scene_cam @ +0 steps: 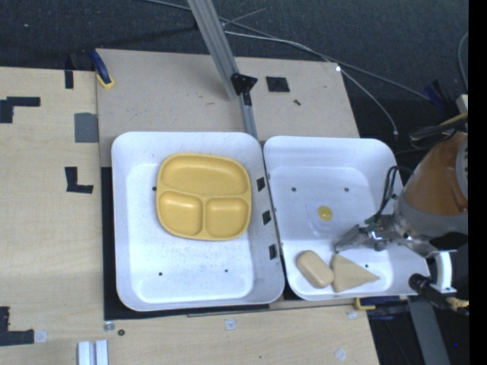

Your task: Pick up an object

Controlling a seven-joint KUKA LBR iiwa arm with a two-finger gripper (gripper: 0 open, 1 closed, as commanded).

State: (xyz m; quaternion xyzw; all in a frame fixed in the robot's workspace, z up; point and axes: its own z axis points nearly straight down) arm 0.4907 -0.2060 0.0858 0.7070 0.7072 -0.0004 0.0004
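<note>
the robot's claw (346, 242) hangs low in the right bin (304, 152), fingers spread and holding nothing, just above a tan wedge (351, 274). a tan roll (313, 268) lies left of the wedge, a small yellow ball (325, 214) beyond it.

You're looking at two white bins (190, 295) on a tan bench (167, 90) marked with dark patches. The left bin holds a mustard-yellow divided tray (204, 196). In the right bin, a small yellow disc (325, 214) sits at twelve o'clock from a beige oblong (314, 269) and a pale tan wedge (353, 273). The arm (437, 185) is grey with orange.
</note>
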